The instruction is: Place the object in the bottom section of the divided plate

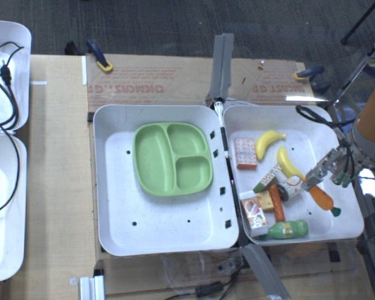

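**Q:** Where is the gripper, and what is near it?

**A:** The gripper (314, 179) reaches in from the right and hangs low over the right bin (300, 114). Its tip sits just above the top end of an orange toy carrot (322, 198), which lies flat on the bin floor. Whether its fingers are spread or closed cannot be told. Just to its left is a yellow banana (287, 163); a second banana (268, 142) lies farther up.

**Q:** And the plate?

**A:** The green divided plate (173, 158) lies flat in the left bin (112, 186), well apart from the gripper. The right bin also holds a green bottle (286, 230) and small food boxes (245, 152).
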Controlling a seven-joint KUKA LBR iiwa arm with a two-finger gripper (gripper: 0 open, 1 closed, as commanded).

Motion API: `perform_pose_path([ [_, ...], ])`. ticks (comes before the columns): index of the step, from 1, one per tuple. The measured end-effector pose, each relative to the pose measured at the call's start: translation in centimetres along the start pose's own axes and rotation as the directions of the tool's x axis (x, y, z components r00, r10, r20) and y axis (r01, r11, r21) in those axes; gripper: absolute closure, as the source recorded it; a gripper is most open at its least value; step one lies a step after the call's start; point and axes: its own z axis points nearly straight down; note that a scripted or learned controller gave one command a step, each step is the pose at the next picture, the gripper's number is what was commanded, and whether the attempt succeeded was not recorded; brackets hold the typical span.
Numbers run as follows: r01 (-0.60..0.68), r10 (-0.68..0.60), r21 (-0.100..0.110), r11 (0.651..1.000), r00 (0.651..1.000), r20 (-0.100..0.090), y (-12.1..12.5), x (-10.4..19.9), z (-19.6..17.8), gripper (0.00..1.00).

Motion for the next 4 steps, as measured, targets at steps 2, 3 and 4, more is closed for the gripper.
perform_pose_path([
  [2, 0.017, -0.017, 0.003, 1.000, 1.000, -0.003, 16.3, 2.5, 1.5, 1.00],
  [3, -0.085, 0.085, 0.004, 0.996, 0.996, -0.002, 19.6, 11.9, 2.0, 1.00],
  [4, 0.057, -0.057, 0.002, 0.998, 0.998, 0.000, 27.7, 9.5, -0.4, 1.00],
])
